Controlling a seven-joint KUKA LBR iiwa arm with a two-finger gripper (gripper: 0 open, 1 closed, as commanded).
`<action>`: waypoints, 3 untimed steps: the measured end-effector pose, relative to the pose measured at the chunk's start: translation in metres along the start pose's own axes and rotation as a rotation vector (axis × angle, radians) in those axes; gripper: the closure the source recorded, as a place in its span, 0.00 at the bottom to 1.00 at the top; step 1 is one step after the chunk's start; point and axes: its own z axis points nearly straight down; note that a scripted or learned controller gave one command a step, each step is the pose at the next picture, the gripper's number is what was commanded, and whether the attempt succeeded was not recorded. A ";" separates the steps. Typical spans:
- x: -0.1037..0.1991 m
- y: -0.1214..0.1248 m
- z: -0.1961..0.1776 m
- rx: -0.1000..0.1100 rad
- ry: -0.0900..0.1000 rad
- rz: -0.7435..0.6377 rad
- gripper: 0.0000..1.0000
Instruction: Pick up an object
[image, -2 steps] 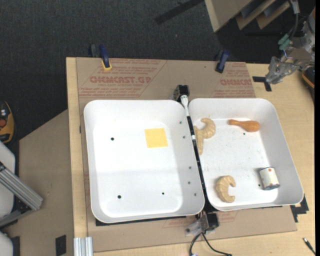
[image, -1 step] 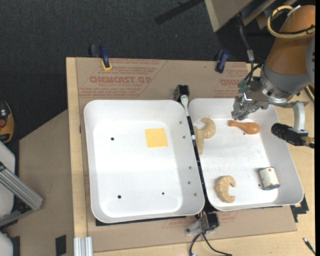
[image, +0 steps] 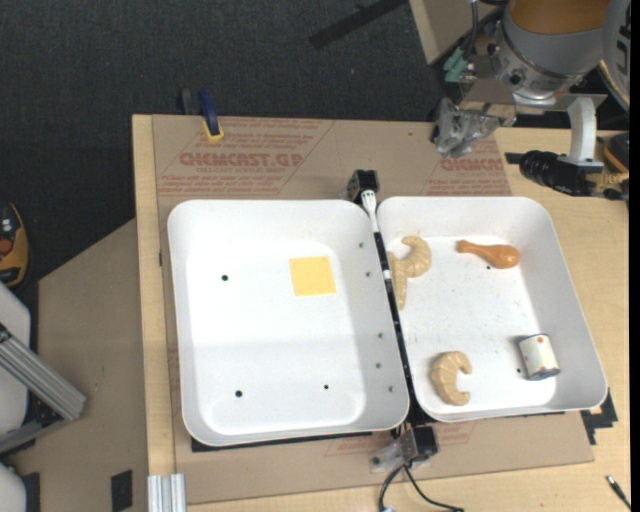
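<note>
Gripper (image: 462, 135) above right bin's (image: 560, 240) far rim; drumstick (image: 489, 252) lengthwise left-right.

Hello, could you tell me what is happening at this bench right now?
The grey arm's gripper hangs above the bench behind the right white bin, touching nothing. That bin holds an orange drumstick-shaped toy, two tan croissant-shaped toys and a small white cylinder with an orange patch. The left white bin holds a flat yellow square. Nothing has been picked up yet.

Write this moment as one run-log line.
gripper: above bench, behind right bin | holding: nothing seen | right bin: drumstick, two croissants, can | left bin: cheese slice
</note>
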 end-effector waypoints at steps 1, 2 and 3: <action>0.005 -0.056 0.066 0.026 -0.001 0.013 1.00; 0.020 -0.051 -0.073 -0.001 -0.001 0.008 1.00; 0.118 -0.126 0.044 0.035 0.000 0.001 1.00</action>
